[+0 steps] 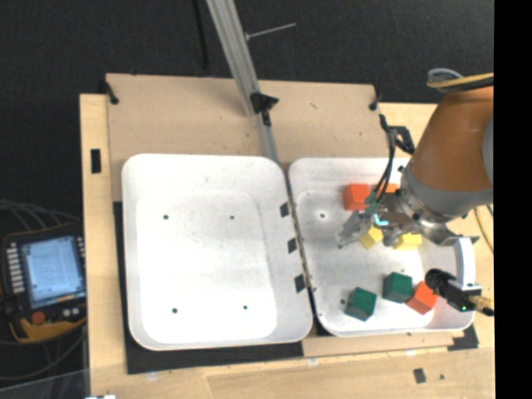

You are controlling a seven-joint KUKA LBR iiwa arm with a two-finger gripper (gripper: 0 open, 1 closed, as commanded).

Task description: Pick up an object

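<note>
Your gripper (359, 233) hangs low in the right bin (326, 314), beside 2 yellow blocks (391, 239); its grip I cannot tell. Matte cubes: 1 orange block (357, 196), 2 green blocks (361, 303). The smooth left bin (199, 173) offers open room.

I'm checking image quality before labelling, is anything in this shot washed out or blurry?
Camera view: the left bin is glaring white, nearly featureless; the gripper and yellow blocks under it look soft and smeared; the green blocks stay fairly crisp.
</note>
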